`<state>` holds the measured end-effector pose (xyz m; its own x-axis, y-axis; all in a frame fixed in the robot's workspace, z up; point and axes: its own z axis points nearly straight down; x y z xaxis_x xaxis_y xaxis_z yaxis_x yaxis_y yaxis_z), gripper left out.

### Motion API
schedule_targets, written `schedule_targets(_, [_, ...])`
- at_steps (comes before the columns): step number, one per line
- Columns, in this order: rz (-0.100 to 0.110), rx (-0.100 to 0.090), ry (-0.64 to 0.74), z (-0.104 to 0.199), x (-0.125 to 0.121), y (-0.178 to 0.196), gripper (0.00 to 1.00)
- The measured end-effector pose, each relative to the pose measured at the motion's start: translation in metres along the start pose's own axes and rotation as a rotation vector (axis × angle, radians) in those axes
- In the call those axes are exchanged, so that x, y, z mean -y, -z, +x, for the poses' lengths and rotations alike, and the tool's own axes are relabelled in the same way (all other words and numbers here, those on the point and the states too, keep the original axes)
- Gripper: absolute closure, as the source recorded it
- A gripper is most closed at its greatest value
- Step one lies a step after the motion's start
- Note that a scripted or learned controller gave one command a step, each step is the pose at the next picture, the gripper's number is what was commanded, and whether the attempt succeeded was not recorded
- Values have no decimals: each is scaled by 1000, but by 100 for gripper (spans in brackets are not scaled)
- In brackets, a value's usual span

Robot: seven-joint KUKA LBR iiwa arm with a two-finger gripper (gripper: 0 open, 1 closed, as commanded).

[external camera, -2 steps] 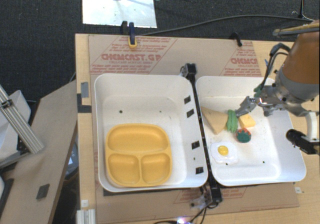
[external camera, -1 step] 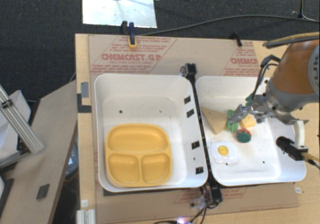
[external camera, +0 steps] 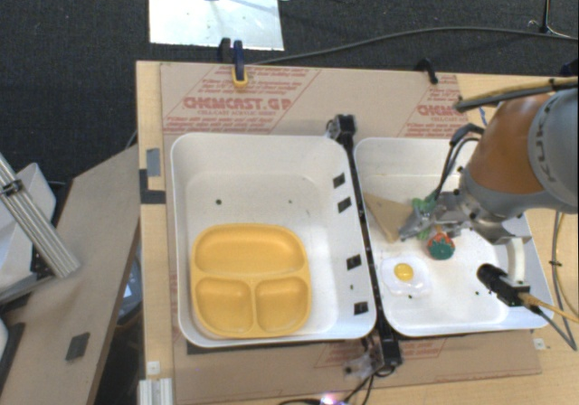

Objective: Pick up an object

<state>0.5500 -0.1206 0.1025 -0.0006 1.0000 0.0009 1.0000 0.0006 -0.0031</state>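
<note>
My gripper (external camera: 425, 224) is low inside the right bin (external camera: 452, 304), near its middle. A small teal and orange object (external camera: 441, 247) lies right beside the gripper's tip, on its near right side, and whether they touch is unclear. A green piece (external camera: 421, 206) shows at the gripper's far side. A tan wedge (external camera: 387, 213) lies just left of the gripper, against the bin's left wall. A toy fried egg (external camera: 403, 274) rests on the bin floor in front of the gripper. The arm's grey and orange wrist (external camera: 511, 159) hides the bin's far right part.
The left bin (external camera: 253, 168) holds a yellow divided tray (external camera: 253, 281) at its front. A black divider with clips (external camera: 355, 222) runs between the two bins. Both bins sit on a brown board (external camera: 298, 96).
</note>
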Motion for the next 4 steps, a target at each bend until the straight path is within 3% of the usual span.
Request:
schedule_targets(1, [-3, 1, -1, 0, 0, -19, 0])
schedule_targets(2, [-6, 1, -1, 0, -1, -7, 100])
schedule_targets(4, [-11, 2, 3, -2, -2, 100, 100])
